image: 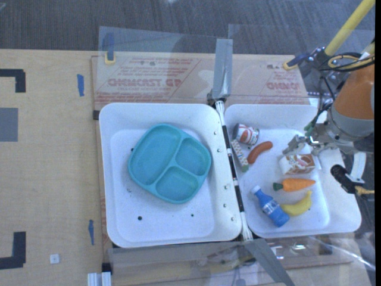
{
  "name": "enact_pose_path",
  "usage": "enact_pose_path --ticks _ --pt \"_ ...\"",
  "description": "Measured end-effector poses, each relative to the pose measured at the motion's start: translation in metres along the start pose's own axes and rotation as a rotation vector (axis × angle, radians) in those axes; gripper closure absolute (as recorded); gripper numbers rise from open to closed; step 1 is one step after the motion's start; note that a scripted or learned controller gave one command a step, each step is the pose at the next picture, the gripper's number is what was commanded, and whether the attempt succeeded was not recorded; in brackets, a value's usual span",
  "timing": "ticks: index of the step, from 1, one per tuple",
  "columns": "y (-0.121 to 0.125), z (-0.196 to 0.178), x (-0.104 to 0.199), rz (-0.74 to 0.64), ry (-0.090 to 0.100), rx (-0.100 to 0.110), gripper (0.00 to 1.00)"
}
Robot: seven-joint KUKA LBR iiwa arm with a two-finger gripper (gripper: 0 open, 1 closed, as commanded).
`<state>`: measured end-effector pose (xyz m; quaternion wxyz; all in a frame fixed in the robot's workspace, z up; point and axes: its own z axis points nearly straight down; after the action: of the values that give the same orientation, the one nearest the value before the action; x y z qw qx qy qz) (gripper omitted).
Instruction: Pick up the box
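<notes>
Banana (297, 205) nearest; box (299, 164) just below gripper (302, 143), grip seemingly open, holding nothing.

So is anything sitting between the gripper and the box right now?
Nothing visible is. The gripper hovers at the box in the right bin, right at its upper edge. The carrot lies against the box's near side, and the sausage lies apart to its left.

Left bin (113, 219): divided plate (169, 162) at centre. Right bin (342, 216): can (246, 134) at rear left, sausage (259, 151) beside it; box (299, 164) mid-bin, carrot (294, 185) just in front; banana (298, 205) and bottle (269, 206) at front, bottle left of banana.
</notes>
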<state>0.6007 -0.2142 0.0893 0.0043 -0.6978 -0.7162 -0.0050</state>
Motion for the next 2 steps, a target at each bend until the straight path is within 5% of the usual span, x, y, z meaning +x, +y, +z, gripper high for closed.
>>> enact_pose_path --ticks 1,2 --pt "0.0001 -0.0107 -0.0044 0.003 -0.009 -0.005 1.00" --pt "0.0008 -0.0104 -0.0010 0.000 -0.003 -0.003 0.00"
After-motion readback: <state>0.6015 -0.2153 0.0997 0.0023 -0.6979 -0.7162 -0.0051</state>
